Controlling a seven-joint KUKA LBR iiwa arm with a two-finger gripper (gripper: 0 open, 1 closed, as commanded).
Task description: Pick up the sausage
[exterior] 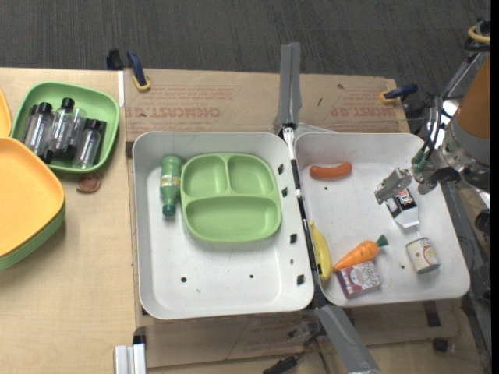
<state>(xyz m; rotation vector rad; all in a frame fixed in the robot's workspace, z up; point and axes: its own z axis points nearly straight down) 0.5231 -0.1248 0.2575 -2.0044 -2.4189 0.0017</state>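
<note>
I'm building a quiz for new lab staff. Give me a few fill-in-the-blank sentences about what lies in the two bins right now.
1. The sausage lies in the ____ bin.
2. The divided plate in the left bin is ____ in colour.
3. The carrot lies just above a ____ carton.
4. The bottle lies to the ____ of the plate.

Missing words: right; green; purple; left

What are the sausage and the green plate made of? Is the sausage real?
The sausage looks like toy plastic: smooth, evenly orange-red, with a soft shine. Whether it is hard or rubbery can't be told. The green plate looks like matte molded plastic, one flat light green, with three rounded compartments.
</note>
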